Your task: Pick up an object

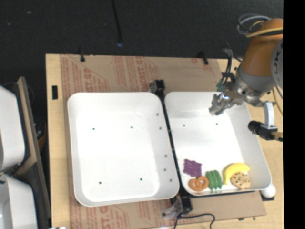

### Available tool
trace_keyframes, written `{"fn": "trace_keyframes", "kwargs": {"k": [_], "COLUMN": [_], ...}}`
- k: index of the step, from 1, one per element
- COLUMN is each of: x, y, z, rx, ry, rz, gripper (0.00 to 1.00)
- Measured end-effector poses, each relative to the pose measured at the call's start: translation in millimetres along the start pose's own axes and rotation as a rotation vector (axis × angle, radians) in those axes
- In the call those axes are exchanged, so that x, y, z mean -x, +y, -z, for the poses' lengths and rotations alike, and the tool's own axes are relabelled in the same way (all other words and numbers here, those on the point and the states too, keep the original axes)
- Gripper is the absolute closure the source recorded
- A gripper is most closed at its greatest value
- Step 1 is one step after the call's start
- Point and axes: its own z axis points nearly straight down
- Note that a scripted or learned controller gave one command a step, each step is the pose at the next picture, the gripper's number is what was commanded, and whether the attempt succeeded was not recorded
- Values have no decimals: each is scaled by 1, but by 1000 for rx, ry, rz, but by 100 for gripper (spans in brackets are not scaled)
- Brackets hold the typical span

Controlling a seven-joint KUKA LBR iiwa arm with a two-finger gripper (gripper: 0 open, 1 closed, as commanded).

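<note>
- Objects are sitting clustered in the near corner of the right bin [248,128], well apart from the claw and toward the camera from it: purple piece [192,166], pretzel-like orange piece [198,183], green piece [214,179], yellow banana [237,168], round cookie [240,179].
- Pretzel, green piece and cookie are lying side by side along the bin's near wall; green is touching or just beside the pretzel; banana is curving over the cookie, touching it.
- Claw [218,104] is hanging over the far part of the right bin, near its far wall, pointing down and left; nothing is showing between its tips; can't tell whether it is spread or pressed together, too small and blurred.
- Grey arm with orange band [262,51] is reaching in behind the claw, to its right.
- Left bin [76,128] is lying well left of the claw, touching the right bin along a dark clip strip [167,128].
- Both bins are resting on a cardboard sheet [119,70] on the bench.
</note>
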Motion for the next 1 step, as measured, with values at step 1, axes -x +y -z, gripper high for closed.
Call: {"fn": "trace_keyframes", "kwargs": {"k": [1], "x": [-24], "y": [11], "z": [-12], "rx": [1], "ry": [0], "rz": [1], "gripper": [100]}}
